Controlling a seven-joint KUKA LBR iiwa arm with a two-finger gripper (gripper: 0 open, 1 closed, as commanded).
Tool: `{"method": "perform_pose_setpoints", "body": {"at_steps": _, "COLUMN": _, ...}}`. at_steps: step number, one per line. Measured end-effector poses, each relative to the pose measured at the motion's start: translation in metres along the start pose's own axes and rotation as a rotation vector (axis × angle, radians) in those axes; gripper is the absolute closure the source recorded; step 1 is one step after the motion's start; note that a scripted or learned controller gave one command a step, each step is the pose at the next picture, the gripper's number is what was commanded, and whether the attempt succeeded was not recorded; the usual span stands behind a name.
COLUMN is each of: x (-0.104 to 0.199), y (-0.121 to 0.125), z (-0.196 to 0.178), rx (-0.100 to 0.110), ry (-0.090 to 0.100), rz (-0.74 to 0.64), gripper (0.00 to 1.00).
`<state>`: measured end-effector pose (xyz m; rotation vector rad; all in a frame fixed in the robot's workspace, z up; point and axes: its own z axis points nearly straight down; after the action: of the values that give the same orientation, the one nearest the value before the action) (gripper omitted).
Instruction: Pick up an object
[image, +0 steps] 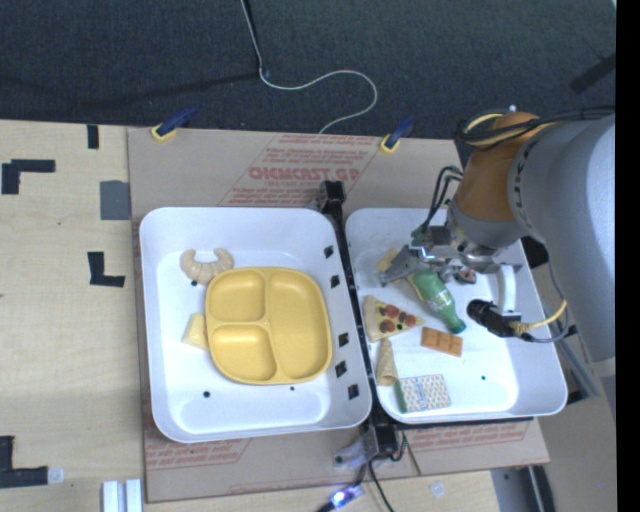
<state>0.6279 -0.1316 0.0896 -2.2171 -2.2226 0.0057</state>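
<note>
White plastic, two shallow bins side by side on the bench. Nearest in the right bin (535, 395): a patterned card-like piece (424, 392) and a slim cone-shaped toy (386, 361) at the near-left corner. Just beyond, a pizza slice toy (387, 318) by the left wall and a small orange cracker piece (441, 342) toward the middle. Farther in, a green bottle (437, 297) lies on its side, slanted, its upper end right beside the claw (415, 258).

Left bin (165, 380): a yellow divided plate (268, 324) in the middle, a tan wedge (194, 330) touching its left edge, a curled croissant-like piece (204, 264) at its far-left side.

Likely target is the green bottle, being closest to the claw. Cannot tell whether the claw is released or clenched; nothing is visibly held. For a clean pick, the claw should straddle the bottle across its narrow width and come straight down, clear of the pizza slice toy.

Arm pose: reaches in from the right, orange band (490, 175) above the wrist at the far side, wrist bent down low over the far-left part of the right bin.
</note>
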Motion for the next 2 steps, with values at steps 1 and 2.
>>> {"method": "perform_pose_setpoints", "body": {"at_steps": 1, "x": 0.0, "y": 0.001, "z": -0.013, "rx": -0.002, "ry": 0.0, "rz": 0.0, "gripper": 1.0}}
{"method": "perform_pose_setpoints", "body": {"at_steps": 2, "x": -0.005, "y": -0.008, "z": -0.069, "rx": -0.007, "ry": 0.0, "rz": 0.003, "gripper": 1.0}}
